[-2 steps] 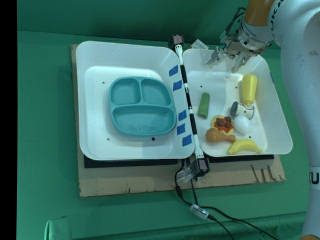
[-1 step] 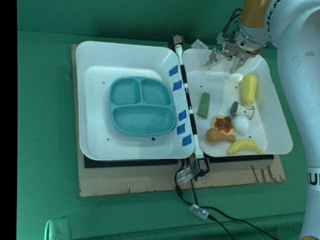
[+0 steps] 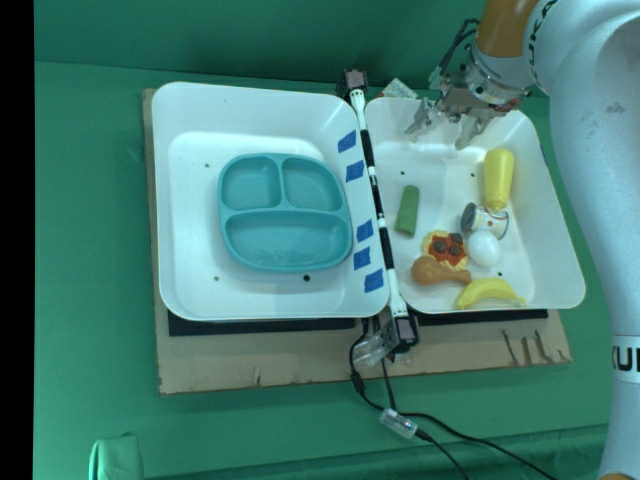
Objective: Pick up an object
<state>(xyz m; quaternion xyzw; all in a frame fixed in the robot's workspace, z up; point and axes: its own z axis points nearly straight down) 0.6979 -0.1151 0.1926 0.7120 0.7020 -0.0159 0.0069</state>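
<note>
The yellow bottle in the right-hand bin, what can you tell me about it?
The yellow bottle looks like a plastic toy squeeze bottle, a mustard kind, with a rounded body narrowing to a paler end. It lies on its side near the right bin's far right part, its narrow end pointing toward a small white cup which it seems to touch.

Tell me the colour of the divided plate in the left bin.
The divided plate is teal, a light blue-green, seen plainly in the camera view.
</note>
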